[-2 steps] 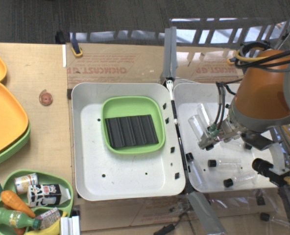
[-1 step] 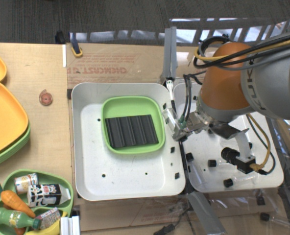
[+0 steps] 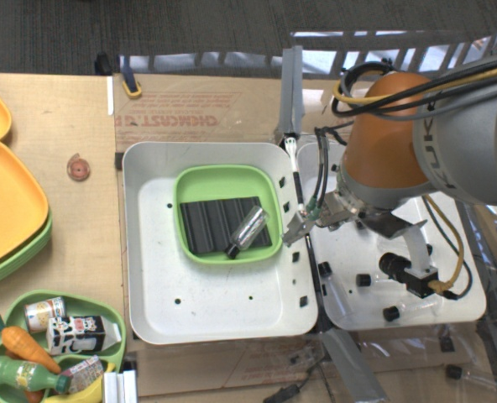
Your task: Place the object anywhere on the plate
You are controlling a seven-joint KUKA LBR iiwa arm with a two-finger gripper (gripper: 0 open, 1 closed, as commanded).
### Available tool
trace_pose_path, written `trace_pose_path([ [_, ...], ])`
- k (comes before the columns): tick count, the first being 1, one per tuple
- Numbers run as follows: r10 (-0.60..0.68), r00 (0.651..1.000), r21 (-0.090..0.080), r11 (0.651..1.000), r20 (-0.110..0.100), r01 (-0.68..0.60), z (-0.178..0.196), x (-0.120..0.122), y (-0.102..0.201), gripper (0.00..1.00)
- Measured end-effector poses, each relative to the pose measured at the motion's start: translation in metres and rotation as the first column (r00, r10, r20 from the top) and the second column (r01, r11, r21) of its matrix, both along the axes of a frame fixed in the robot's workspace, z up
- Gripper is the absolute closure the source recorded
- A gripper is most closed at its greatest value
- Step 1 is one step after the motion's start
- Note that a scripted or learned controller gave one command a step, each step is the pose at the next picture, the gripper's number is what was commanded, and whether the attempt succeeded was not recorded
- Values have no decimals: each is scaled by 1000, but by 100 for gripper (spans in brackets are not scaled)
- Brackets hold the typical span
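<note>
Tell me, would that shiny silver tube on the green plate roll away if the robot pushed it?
Probably: the silver tube looks round and smooth, so it may roll sideways. The dark ridged mat beneath might slow it, and the green plate has a raised rim.

We see the robot arm (image 3: 450, 99) as a thick grey tube, smooth and slightly glossy, with a rounded orange band (image 3: 387, 145) wrapping its wrist joint. Part of dark lettering shows on the grey shell beside the orange. Yellow and black cables (image 3: 374, 86) loop over the top of the orange section, and another yellow cable (image 3: 460, 259) curls lower down. Beneath the band sits a grey metal wrist piece, with black fittings and a pale bracket hanging below.
</note>
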State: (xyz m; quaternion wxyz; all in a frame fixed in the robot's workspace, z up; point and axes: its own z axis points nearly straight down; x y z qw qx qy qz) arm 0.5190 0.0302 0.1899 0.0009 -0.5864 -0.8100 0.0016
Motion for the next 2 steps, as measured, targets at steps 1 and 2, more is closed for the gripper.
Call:
trace_pose_path([
  [1,-47,999,0,999,1,47,0,2,-46,0],
  [2,-76,997,-1,997,1,76,0,34,29,0],
])
